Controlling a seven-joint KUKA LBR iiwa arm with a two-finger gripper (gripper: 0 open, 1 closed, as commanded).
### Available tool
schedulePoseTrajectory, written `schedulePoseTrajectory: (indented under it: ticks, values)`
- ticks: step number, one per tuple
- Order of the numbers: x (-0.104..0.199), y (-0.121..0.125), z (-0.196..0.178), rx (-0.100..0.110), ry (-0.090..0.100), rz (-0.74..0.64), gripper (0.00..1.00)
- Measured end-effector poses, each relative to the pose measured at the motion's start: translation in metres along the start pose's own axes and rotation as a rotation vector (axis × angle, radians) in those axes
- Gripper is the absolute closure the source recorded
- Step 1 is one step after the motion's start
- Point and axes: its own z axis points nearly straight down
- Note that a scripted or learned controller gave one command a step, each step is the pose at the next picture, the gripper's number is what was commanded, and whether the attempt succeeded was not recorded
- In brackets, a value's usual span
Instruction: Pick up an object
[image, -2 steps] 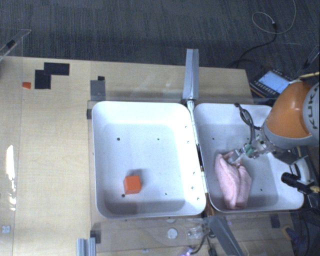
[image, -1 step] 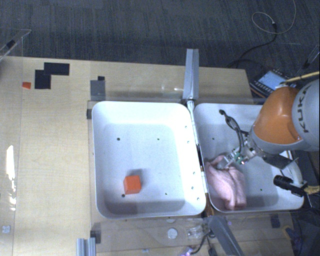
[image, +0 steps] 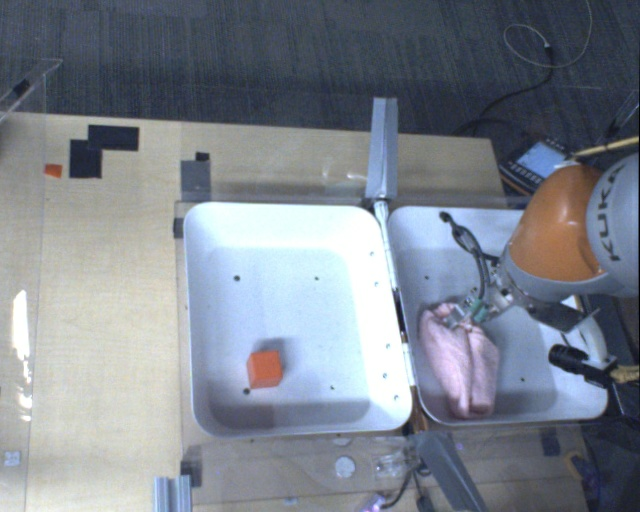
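Over right bin (image: 520, 400) | arm (image: 560, 225) angled down-left | gripper (image: 468, 314) touching pink cloth (image: 460, 362), finger state unclear

Soft, matt pink cloth (image: 459, 365) is seen just below the jaws. Smooth white plastic forms the bins (image: 300, 225); pale matt wood forms the tabletop (image: 100, 330).

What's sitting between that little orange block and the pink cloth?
In the camera view, bare white bin floor, then the two bins' adjoining rims. The orange block lies in the left bin, the pink cloth in the right bin.
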Motion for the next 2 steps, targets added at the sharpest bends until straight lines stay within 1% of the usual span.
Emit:
schedulePoseTrajectory:
  ticks: [1,2]
  values:
    - [-0.0192,0.0072,-0.071,0.023,0.006,0.358,1.0]
    - [-0.0191,0.0072,-0.0709,0.023,0.007,0.357,0.0]
